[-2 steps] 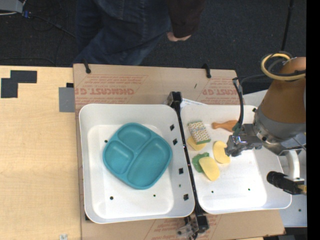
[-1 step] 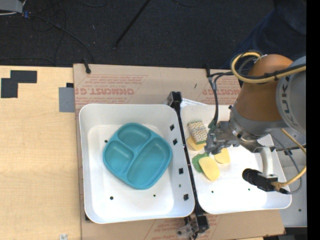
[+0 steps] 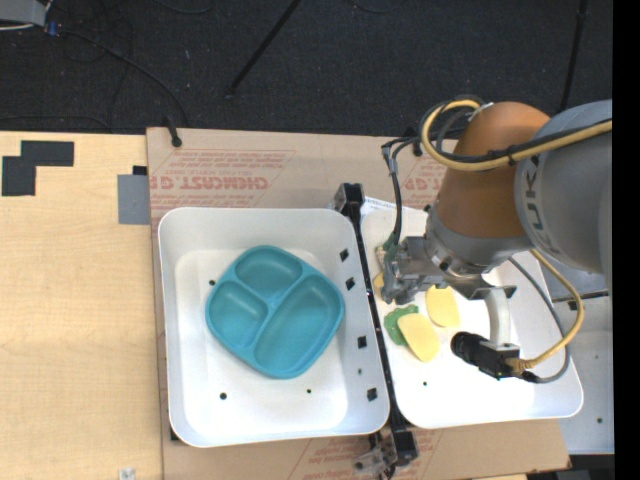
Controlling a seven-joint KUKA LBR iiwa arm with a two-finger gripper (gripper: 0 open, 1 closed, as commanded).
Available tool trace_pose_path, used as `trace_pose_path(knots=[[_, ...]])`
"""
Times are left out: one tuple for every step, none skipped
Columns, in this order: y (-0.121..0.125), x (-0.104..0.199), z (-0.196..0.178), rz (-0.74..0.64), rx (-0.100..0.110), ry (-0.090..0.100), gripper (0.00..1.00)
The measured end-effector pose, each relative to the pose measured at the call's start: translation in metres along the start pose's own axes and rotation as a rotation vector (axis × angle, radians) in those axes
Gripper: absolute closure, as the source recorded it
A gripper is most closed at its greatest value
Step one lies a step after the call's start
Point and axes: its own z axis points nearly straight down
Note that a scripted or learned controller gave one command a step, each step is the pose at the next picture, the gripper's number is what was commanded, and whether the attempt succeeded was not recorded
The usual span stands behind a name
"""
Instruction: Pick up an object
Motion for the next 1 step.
trace_pose_path(knots=[[0.0037, 0.0452, 0.0013, 0.000, 0.000, -0.001, 1.00]])
